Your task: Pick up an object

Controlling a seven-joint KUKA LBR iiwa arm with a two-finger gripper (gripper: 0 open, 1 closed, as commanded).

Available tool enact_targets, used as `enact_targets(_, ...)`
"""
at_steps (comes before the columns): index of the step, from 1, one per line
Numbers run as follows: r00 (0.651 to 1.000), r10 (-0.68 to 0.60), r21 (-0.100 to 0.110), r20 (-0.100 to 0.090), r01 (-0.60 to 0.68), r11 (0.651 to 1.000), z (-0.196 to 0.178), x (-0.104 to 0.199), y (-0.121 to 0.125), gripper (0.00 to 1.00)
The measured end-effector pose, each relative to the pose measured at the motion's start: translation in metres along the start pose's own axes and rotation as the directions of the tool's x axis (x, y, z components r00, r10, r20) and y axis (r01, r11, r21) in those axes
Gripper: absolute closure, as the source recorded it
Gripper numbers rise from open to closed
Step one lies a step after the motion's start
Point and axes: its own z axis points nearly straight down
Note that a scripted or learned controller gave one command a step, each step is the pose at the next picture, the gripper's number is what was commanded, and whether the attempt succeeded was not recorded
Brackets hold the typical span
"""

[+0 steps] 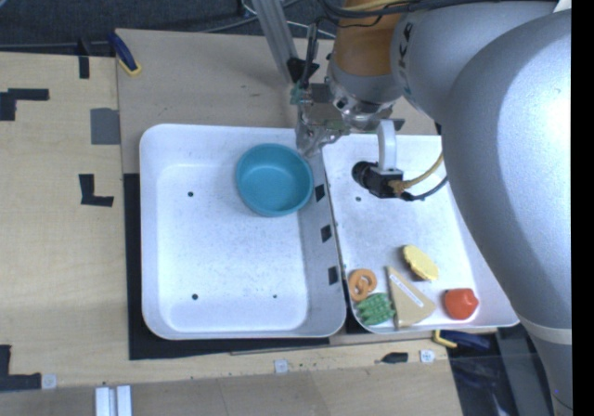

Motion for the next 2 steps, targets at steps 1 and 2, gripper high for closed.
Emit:
enact_targets(1, 1.000, 0.001, -0.001, 0.000, -0.001, 1.000, 0.0061, 0.0469, 0.0201, 1.00)
enact_targets(2, 1.000, 0.003, -0.001, 0.001, -0.003, 1.000, 0.0057, 0.0449, 0.0200, 0.00)
